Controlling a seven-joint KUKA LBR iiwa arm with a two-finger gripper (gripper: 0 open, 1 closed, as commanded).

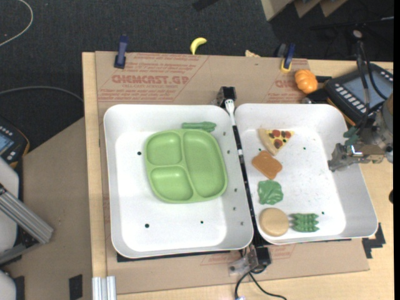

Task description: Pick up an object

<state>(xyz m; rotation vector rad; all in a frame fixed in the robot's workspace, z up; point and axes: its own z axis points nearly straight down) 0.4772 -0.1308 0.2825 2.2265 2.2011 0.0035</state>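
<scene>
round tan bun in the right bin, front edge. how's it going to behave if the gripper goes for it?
The bun looks domed and smooth, so fingers may slide off. It appears to sit flat, so rolling seems unlikely. It touches the green beans, which would probably shift too.

One fixed camera above the bench, looking down at a slant.

The camera view sits high enough to take in both white bins whole, the left bin [125,167] and the right bin [350,199] side by side on the brown board [156,74], with dark floor beyond the far edge at the top of frame. The bench's near edge runs along the bottom. The gripper [340,158] enters from the view's right, over the right bin's rim.
</scene>
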